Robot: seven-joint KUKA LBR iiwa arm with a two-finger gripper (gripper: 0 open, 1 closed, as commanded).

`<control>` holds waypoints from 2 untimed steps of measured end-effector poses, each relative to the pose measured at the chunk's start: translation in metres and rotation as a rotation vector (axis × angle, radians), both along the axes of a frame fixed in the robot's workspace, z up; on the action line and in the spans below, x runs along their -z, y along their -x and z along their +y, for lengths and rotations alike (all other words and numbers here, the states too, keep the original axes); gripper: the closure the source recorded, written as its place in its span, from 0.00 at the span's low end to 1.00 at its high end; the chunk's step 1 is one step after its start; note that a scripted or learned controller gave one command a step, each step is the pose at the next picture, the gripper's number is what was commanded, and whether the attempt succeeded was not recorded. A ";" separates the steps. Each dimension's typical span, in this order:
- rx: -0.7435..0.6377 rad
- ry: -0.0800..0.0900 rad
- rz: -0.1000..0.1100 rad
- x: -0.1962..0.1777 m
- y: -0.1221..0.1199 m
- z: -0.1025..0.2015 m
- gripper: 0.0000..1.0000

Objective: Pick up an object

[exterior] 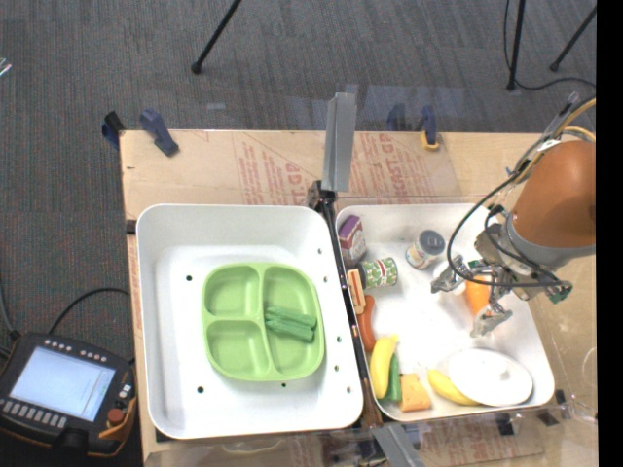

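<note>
The left bin (156, 261) was the widest thing on the bench, and it lay well away from the jaws, on the far side of the divider. Inside it sat a green divided plate (234, 305) with three compartments. A dark green piece (291, 323), maybe a bean pod, lay across the ridge between the two right compartments.

The right bin (409, 224) was the one under the arm. The gripper (474, 295) hung over its right half, with the jaws apart, and an orange object (477, 294) showed between the two fingers. The view was poor there, so I cannot tell whether the fingers really touched it.

Just below the jaws, a white plate (492, 377) lay in the near right corner of this bin. A yellow banana (446, 387) touched its left rim. Further to the left of the jaws lay a yellow and green corn cob (384, 366), with an orange wedge (416, 393) beside it. A red-orange carrot (367, 321) lay along the left wall.

Above and left of the jaws stood a small round tin (425, 248), near them. A green can (381, 272) lay on its side farther left, and a purple carton (350, 236) stood in the far left corner.
</note>
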State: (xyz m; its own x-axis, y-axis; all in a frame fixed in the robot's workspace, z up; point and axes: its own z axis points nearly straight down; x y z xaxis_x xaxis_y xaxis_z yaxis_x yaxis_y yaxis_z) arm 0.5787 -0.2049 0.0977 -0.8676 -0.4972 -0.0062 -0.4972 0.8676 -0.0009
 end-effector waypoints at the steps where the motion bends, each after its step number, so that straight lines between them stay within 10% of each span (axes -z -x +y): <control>1: -0.014 0.002 0.002 0.010 -0.003 -0.003 0.00; 2: 0.047 -0.001 0.005 0.010 0.016 -0.001 0.00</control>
